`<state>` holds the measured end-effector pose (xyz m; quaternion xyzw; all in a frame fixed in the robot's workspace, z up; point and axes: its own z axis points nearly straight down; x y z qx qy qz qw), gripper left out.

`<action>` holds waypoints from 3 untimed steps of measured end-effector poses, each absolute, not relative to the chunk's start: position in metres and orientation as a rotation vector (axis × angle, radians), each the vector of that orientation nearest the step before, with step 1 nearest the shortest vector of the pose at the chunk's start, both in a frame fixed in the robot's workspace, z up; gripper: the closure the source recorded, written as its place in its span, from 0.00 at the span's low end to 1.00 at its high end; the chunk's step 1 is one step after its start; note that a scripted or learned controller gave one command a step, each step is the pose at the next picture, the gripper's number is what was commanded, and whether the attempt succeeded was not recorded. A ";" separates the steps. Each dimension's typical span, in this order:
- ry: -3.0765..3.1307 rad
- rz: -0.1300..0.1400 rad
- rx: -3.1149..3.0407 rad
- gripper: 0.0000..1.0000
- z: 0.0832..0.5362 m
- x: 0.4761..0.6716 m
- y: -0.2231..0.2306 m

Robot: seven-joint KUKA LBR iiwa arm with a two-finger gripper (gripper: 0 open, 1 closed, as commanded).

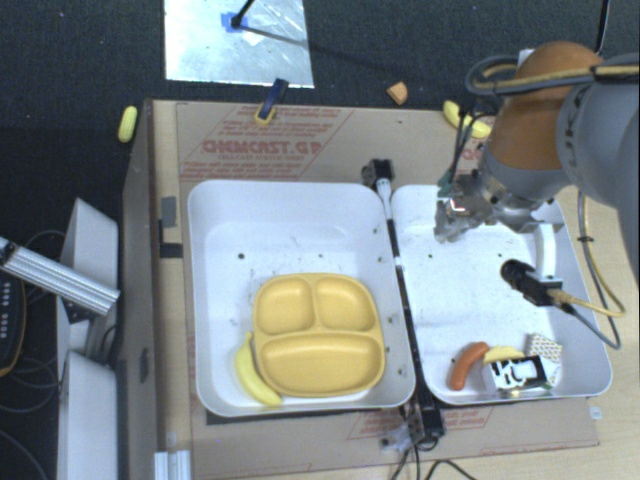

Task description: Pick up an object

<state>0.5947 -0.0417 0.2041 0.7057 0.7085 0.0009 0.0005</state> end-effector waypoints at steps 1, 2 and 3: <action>2.222 0.000 2.219 1.00 0.184 0.597 -0.053; 2.226 0.003 2.216 1.00 0.185 0.605 -0.033; 2.221 0.003 2.217 1.00 0.215 0.623 -0.053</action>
